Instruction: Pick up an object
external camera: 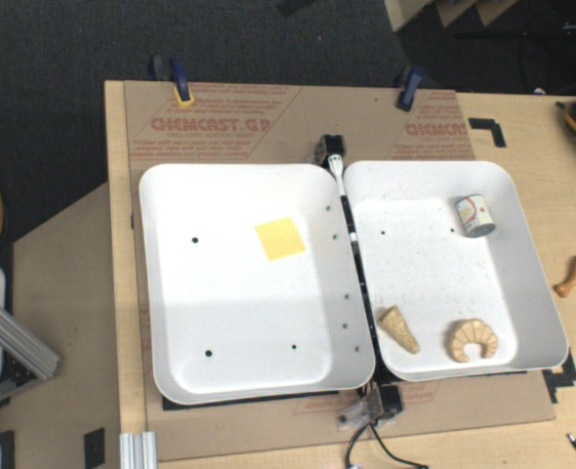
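Note:
A flat yellow square [280, 238] lies in the left bin [171, 291], toward its upper middle. The right bin [522, 262] holds three things. A small white can with a red label [474, 215] lies on its side near the bin's far right corner. A tan cone-shaped piece [399, 328] rests near the front left. A tan croissant-shaped piece [472, 340] sits close to the front edge, to the right of the cone.
Both bins sit on a brown cardboard sheet [268, 115] held by two blue clamps [180, 78] at the back. A black clip [331, 150] joins the bins at the far seam. Cables [371, 428] trail off the front edge.

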